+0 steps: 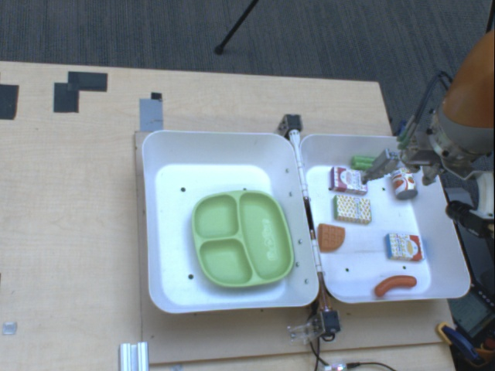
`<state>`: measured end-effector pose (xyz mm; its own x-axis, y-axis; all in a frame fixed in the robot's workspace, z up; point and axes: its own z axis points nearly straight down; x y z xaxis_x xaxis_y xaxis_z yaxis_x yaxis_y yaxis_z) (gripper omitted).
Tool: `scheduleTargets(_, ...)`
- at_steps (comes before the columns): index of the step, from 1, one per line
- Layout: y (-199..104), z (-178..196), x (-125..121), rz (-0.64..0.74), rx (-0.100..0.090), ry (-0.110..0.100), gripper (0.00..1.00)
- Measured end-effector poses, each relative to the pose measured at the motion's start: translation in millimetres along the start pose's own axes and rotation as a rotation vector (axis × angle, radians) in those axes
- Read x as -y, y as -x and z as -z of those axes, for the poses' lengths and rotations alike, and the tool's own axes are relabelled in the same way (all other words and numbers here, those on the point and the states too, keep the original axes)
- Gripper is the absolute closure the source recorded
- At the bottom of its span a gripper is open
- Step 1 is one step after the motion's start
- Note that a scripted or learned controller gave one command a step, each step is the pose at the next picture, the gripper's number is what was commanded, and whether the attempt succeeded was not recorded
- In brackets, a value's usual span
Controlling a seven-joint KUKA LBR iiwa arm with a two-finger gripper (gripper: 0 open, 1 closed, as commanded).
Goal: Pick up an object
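The task names no single object; the candidates lie in the right-hand shallow white plastic bin [456, 273]. Nearest the arm is a small red-and-white can [402, 184], tilted at the bin's far right, with the tool [405, 168] just above it; whether they touch cannot be told, and whether the tool's fingers are apart or together cannot be told either. To the can's left lies a small red-and-white packet [346, 179], and just beyond that, against the far wall, a short green cylinder-like piece [363, 161]. Below the packet sits a square yellowish box with a dotted pattern [353, 208], and below that an orange waffle-shaped piece [331, 237] near the bin's left wall. Toward the right lies a small blue, white and orange carton [404, 246], and near the front wall a reddish-orange toy sausage [395, 285]. The grey arm with its orange band [473, 91] comes in from the right above this bin. The left-hand white bin [166, 207] holds a pale green three-compartment plastic plate [243, 239]. Both bins rest side by side on the light wooden counter [69, 222].
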<state>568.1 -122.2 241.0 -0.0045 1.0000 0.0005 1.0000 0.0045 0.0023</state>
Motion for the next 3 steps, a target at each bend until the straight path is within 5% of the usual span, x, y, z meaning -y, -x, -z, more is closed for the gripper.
scheduleTargets(1, -9.9, -143.6, 37.2, -0.004, 0.002, 0.007, 0.0)
scheduleTargets(2, -12.4, -132.0, 35.2, -0.002, -0.002, 0.011, 1.0)
scheduleTargets(3, -80.2, -56.1, 79.4, 0.0, 0.0, 0.001, 1.0)
